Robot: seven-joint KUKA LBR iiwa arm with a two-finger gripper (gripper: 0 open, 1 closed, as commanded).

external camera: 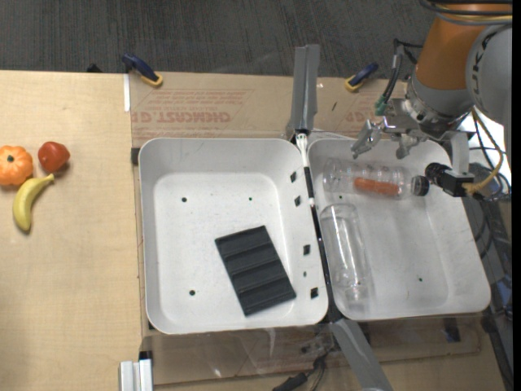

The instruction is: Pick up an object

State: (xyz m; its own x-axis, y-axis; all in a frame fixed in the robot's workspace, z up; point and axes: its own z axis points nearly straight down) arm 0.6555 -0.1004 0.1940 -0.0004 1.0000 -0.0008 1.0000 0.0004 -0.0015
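From where I stand, the gripper point(384, 137) hangs over the far rim of the right bin point(456, 300), its two metal fingers point(364, 141) spread apart with nothing between them. Just in front of it, toward the near side, a clear bottle with an orange label point(376, 184) lies on its side across the far part of that bin, its dark cap pointing toward the right wall. A second clear bottle point(342, 247), bare of any label, lies lengthwise along the bin's left wall, close against the divider between the bins. The near right part of that bin's floor is open white plastic, with room beside both bottles.

In the left bin point(163, 243) a dark ribbed block point(254, 269) lies tilted on the near half of the floor, apart from every wall, with bare floor all around it.

Off to the left, on the bench top point(65, 300), sit an orange point(14, 166), a red apple point(54, 156) and a banana point(29, 202), clustered well away from both bins
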